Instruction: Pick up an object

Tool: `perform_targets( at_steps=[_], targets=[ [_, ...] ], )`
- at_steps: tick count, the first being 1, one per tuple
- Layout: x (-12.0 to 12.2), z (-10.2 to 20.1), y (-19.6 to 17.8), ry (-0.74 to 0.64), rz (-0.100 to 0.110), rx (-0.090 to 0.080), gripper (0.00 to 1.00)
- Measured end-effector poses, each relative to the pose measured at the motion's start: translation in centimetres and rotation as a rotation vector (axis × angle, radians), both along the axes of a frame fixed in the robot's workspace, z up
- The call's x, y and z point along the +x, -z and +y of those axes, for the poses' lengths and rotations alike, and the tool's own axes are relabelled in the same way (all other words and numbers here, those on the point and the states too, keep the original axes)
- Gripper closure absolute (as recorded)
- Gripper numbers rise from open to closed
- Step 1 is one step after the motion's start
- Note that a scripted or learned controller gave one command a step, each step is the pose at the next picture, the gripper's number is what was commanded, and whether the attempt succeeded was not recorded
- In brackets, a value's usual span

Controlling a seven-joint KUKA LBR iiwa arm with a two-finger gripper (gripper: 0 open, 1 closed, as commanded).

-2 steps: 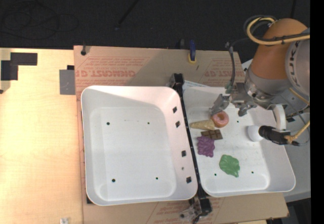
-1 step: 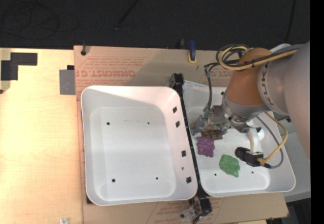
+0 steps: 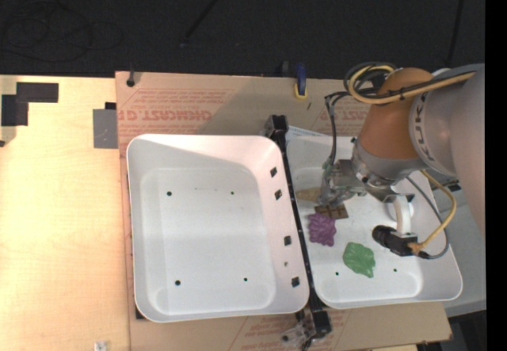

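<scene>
In the right bin [image 3: 412, 288] lie a purple lumpy object [image 3: 322, 228], a green lumpy object [image 3: 360, 258] nearer the front, and a small brown piece [image 3: 337, 212] just above the purple one. My gripper [image 3: 333, 191] hangs low over the bin's left-middle part, right above the brown piece and a little behind the purple object. The orange wrist band [image 3: 390, 123] and the grey arm rise from it toward the right. The fingertips are small and dark against the brown piece, and nothing shows clearly held between them.
The left bin [image 3: 150, 175] sits beside the right one, parted by a black clipped divider [image 3: 287, 207]. Cables and a black connector [image 3: 394, 238] dangle off the wrist over the right bin's right side. Cardboard lies under both bins, with wooden bench to the left.
</scene>
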State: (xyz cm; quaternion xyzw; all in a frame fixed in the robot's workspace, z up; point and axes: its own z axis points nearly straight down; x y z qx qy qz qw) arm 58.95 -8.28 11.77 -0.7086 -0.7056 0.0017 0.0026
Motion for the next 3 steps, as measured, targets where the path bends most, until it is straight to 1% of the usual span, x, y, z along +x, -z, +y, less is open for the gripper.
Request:
perform_targets(
  at_steps=[1,2,3],
  targets=[
    [0.6,5.3,-7.4,-0.009,-0.009,0.0,1.0],
    [-1.8,8.6,-17.5,-0.009,-0.012,0.001,1.0],
    [-1.5,13.8,-31.1,-0.012,-0.02,0.002,1.0]
  ],
)
